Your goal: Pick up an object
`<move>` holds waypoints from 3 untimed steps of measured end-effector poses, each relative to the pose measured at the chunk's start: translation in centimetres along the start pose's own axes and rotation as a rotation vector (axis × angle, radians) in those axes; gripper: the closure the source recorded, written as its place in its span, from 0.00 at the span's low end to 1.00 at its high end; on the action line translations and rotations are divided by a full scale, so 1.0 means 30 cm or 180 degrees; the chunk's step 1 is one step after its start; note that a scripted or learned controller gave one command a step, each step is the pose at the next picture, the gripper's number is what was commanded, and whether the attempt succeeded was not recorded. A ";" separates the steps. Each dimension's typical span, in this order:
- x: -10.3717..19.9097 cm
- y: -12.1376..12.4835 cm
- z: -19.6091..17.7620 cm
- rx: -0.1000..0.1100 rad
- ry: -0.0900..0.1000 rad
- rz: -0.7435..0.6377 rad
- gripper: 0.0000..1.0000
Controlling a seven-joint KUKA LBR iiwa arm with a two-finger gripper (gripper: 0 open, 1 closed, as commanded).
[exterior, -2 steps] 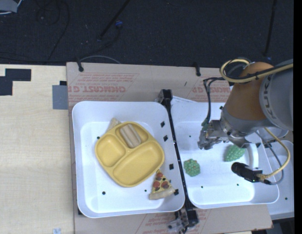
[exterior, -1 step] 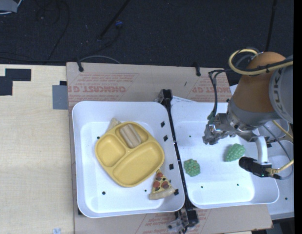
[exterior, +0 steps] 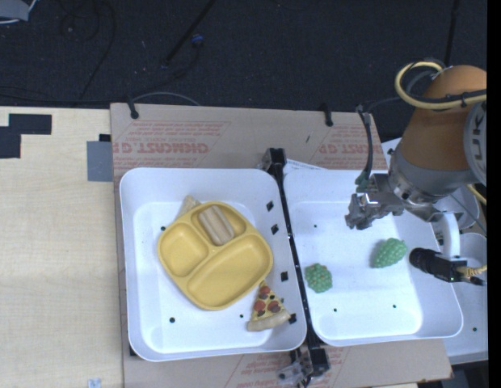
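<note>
Hovering over right bin (exterior: 444, 318): end effector (exterior: 362, 214), grip state unclear; two green clusters (exterior: 389, 253) (exterior: 318, 277).

- Bins (exterior: 145, 217): smooth white plastic, slightly glossy.
- Tray (exterior: 226, 269): smooth yellow plastic, matt.
- Grapes (exterior: 389, 253) and broccoli (exterior: 318, 277): bumpy green plastic.
- Board (exterior: 194, 140): matt brown cardboard, printed.
- Tabletop (exterior: 48, 257): pale wood.

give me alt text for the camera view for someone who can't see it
A grey and orange robot arm reaches from the right, its gripper above the right white bin, which holds two green toy clusters. The left bin holds a yellow divided plate with a toy hot dog, and a toy pizza slice.
</note>
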State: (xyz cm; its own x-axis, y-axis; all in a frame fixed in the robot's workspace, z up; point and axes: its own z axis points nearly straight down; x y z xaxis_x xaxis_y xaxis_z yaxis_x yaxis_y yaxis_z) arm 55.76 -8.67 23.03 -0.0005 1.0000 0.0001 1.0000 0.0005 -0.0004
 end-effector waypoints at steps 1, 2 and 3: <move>0.149 -0.072 0.035 0.0018 0.0006 -0.0007 1.00; 0.313 -0.124 0.065 0.0019 0.0004 -0.0008 1.00; 0.483 -0.146 0.044 0.0010 0.0000 -0.0009 1.00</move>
State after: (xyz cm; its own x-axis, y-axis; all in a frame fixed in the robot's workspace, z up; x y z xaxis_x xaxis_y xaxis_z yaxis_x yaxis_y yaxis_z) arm 51.37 5.81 21.71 -0.0034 1.0000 0.0002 1.0000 0.0034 -0.0035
